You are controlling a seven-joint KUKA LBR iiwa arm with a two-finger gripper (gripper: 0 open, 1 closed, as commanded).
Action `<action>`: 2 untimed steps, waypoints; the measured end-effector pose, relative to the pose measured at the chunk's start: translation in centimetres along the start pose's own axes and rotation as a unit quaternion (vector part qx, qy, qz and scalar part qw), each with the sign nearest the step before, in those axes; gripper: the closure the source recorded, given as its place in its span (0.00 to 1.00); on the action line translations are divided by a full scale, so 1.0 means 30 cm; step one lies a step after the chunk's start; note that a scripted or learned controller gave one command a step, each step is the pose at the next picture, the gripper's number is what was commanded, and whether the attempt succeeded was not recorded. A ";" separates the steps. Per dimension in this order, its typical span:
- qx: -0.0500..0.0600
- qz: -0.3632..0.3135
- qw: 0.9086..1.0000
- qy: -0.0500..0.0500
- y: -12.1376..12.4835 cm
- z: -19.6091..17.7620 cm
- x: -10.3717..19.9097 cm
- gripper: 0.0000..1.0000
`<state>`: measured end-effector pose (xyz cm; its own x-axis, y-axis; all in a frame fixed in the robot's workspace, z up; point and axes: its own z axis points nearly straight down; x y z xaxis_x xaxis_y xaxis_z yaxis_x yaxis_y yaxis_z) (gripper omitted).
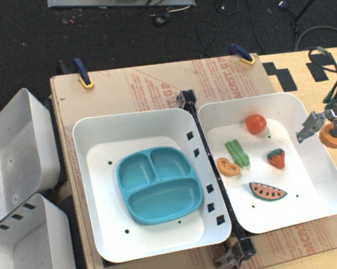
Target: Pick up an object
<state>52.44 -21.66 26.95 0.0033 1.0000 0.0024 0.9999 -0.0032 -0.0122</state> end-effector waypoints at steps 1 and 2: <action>-0.006 -0.002 1.000 -0.002 0.008 -0.022 0.003 0.00; -0.004 -0.002 1.000 -0.001 0.042 0.160 0.018 0.00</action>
<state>53.64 -21.12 22.15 -0.0007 1.0000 0.0007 1.0000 0.0007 -0.0034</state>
